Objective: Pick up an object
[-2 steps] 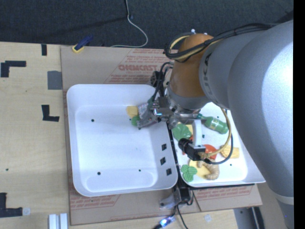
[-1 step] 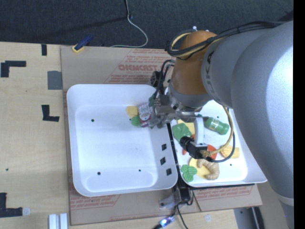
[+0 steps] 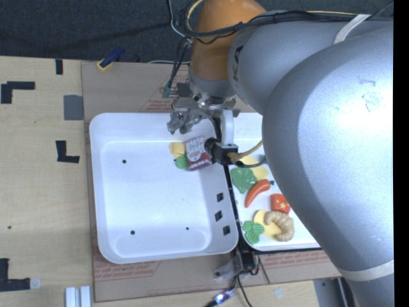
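My gripper (image 3: 186,124) hangs over the far right part of the left bin (image 3: 128,197). Just below it in the view lies a small cluster: a red and white packet (image 3: 197,153), a yellow piece (image 3: 177,149) and a green piece (image 3: 182,163). The packet sits close under the gripper, and whether they touch is unclear. The right bin (image 3: 307,243) holds several toy foods: a green leafy piece (image 3: 243,178), a red chili (image 3: 257,191), a red piece with a star (image 3: 280,203) and a tan curled piece (image 3: 281,226).
The big grey arm with its orange band (image 3: 220,24) covers most of the right bin. A wall with black clips (image 3: 222,203) divides the two bins. Both bins rest on a brown cardboard sheet (image 3: 115,88) on the bench. A cable (image 3: 246,153) runs by the gripper.
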Controlling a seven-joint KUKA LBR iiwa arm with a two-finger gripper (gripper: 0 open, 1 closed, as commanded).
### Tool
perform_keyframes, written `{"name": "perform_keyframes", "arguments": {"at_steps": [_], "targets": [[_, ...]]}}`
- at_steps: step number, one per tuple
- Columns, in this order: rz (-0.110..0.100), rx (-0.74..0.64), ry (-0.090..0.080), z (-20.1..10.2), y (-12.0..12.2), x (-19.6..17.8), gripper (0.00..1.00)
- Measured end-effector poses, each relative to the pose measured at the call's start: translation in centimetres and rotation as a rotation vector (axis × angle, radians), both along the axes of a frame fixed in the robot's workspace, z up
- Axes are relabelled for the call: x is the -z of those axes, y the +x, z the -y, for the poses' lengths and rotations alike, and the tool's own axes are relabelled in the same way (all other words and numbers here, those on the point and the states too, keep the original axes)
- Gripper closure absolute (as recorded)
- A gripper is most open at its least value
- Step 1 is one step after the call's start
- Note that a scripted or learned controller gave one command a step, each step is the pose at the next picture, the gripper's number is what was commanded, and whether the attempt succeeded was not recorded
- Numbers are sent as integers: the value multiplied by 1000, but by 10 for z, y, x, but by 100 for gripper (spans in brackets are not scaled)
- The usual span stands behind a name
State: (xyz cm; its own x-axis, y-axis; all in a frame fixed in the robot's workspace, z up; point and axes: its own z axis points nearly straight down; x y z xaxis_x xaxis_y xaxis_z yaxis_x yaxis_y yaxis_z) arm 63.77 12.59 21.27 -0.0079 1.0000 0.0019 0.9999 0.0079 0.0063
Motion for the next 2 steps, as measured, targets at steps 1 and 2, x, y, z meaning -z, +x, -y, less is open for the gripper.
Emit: {"name": "perform_keyframes", "arguments": {"at_steps": [1, 2], "targets": [[-19, 6, -4, -19, -29, 110, 100], [-11, 0, -1, -89, -66, 101, 100]]}}
